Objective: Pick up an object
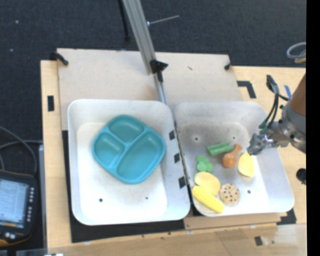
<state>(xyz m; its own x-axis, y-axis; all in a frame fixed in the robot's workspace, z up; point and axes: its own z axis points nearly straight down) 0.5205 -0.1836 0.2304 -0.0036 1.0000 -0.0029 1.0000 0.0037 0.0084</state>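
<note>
The right bin (pixel 266 193) holds several toy foods: a green bean-like piece (pixel 220 149), an orange carrot-like piece (pixel 231 158), a pale yellow wedge (pixel 246 166), a small green piece (pixel 204 165), a yellow round piece (pixel 207 180), a yellow banana-like piece (pixel 208 199) and a brown-dotted cookie (pixel 230 194). My gripper (pixel 257 143) hangs over the right side of this bin, just above and right of the yellow wedge. Nothing shows between its fingers.
The left bin (pixel 85 196) carries a teal divided plate (pixel 129 148). A grey metal post (pixel 141 28) slants up from between the bins. A pendant with a screen (pixel 8 201) lies off the bench at the left.
</note>
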